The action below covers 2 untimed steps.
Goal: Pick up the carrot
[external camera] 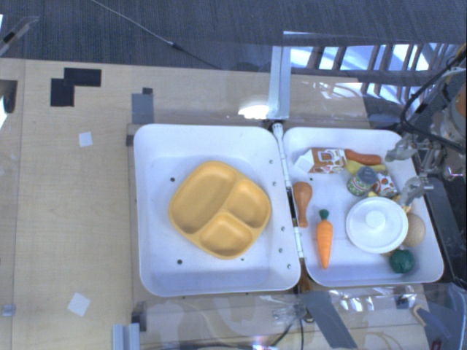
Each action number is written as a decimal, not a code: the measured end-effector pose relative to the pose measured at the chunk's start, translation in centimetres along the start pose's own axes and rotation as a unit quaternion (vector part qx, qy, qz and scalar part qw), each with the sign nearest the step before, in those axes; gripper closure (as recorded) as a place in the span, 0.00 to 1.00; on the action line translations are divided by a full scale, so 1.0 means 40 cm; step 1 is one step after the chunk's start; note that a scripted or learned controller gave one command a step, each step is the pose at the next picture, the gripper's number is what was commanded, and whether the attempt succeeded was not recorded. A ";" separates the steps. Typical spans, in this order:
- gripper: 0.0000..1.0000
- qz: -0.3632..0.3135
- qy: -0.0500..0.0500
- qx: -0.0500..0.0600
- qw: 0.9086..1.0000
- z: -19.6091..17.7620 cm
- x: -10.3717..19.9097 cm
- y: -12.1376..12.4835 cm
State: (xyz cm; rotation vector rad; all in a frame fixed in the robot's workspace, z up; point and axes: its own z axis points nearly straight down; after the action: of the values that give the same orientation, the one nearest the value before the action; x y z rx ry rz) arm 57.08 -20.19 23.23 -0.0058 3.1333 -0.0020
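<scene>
The carrot, orange with a small green top, lies lengthwise in the front left part of the right bin. It points toward the bin's front wall. My gripper hangs over the right bin's far right side, well to the right of the carrot and behind it. It is open, its two metal fingers spread apart with nothing between them. A white round bowl stands between the carrot and the gripper.
The right bin also holds a brown wooden piece, an orange-and-white box, a small can, a tan round thing and a dark green lump. The left bin bears a yellow divided plate.
</scene>
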 end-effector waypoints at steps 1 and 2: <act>0.00 0.008 -0.014 0.004 1.000 0.256 0.029 0.036; 0.00 -0.007 -0.005 -0.002 1.000 0.355 0.063 0.270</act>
State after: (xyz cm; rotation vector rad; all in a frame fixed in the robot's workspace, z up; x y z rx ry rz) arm 54.66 -9.43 9.00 -0.0266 3.1234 0.0035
